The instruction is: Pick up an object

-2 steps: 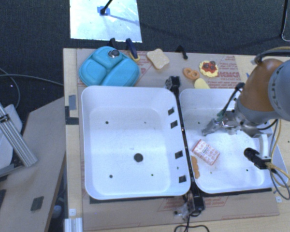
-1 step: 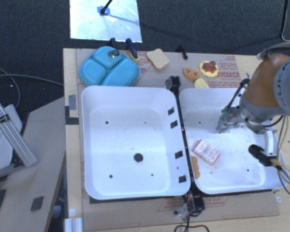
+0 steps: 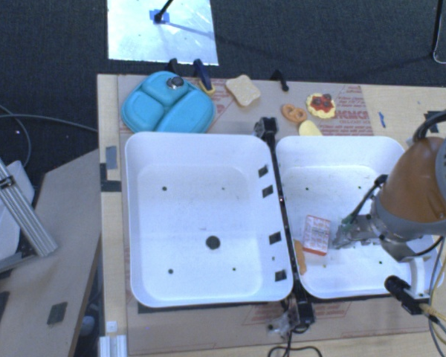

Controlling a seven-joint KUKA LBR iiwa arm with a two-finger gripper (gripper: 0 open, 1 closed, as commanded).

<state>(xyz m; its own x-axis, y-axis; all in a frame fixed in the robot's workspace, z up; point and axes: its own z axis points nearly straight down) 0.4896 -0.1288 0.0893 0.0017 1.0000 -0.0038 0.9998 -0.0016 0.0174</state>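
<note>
1. Low in the right bin, the claw sits at the end of the grey arm; whether it is apart or together cannot be told.
2. Just left of the claw lies a small packet, white with red print, flat on the bin floor near the divider.
3. Beside the packet's lower edge lies a thin orange stick.
4. Across the divider, the left bin holds a small dark disc.
5. Behind the bins sit a blue divided plate, a slice of toast and a pretzel.

Behind the bins — blue tray, toast slice, pretzel, small tart, possibly. Dark disc lies in left bin.
</note>
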